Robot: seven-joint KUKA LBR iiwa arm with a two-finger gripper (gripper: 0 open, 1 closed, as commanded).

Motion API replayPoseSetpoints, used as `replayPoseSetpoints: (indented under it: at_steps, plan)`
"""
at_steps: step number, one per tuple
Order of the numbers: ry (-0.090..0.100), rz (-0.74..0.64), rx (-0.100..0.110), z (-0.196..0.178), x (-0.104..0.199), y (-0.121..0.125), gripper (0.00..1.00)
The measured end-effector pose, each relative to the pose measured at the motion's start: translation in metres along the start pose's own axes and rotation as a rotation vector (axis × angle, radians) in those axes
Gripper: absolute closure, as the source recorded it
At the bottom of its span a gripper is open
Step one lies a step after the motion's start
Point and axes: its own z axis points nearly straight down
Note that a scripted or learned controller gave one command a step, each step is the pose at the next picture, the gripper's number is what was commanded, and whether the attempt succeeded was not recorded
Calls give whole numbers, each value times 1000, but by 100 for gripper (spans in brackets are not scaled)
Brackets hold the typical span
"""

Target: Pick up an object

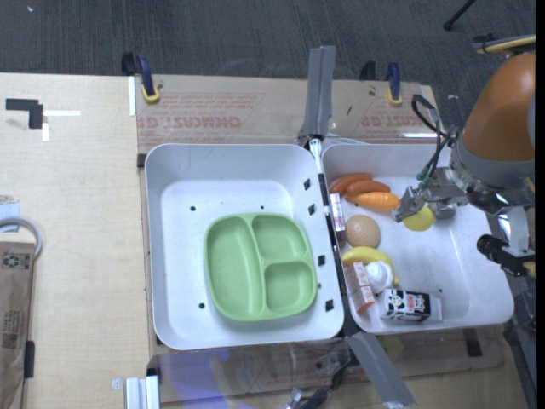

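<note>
My gripper hangs over the upper middle of the right bin, its fingers closed around a small round yellow fruit. The fruit sits between the grey fingertips, just right of two orange carrot-like pieces. Below them lie a tan egg-shaped ball, a banana, a small red and white bottle and a black and white carton. The arm's orange band rises at the right.
The left bin holds a green divided plate. A grey post stands at the divider between the bins. Cables hang beside the wrist. Bare floor lies in the right bin's right half.
</note>
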Motion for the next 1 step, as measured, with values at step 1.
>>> replayPoseSetpoints:
  at_steps: [1]
  plan:
    - [0, 2, 1, -8, -1, 0, 100]
